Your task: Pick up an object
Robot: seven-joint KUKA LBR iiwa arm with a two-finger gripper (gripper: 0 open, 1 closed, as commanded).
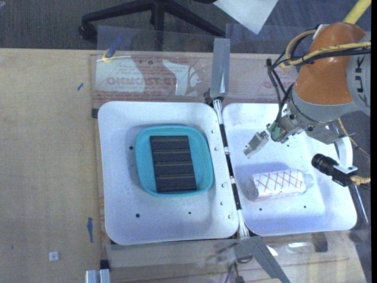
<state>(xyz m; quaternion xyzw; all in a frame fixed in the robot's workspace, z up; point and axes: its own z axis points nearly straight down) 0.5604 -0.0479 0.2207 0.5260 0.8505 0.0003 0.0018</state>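
A clear plastic bottle (278, 184) with a red criss-cross label lies on its side in the right bin (330, 217). A teal square dish (203, 164) holding a dark ribbed block (172, 163) sits in the left bin (118, 175). My gripper (257, 144) hangs over the right bin's upper left part, pointing down-left, above and a little left of the bottle and apart from it. Nothing shows between its tips.
A metal divider strip (225, 158) runs between the two bins. A black cable connector (328, 165) sticks out near the right bin's right edge. The arm's orange band (330, 58) looms over the upper right. Bare bin floor lies below the bottle.
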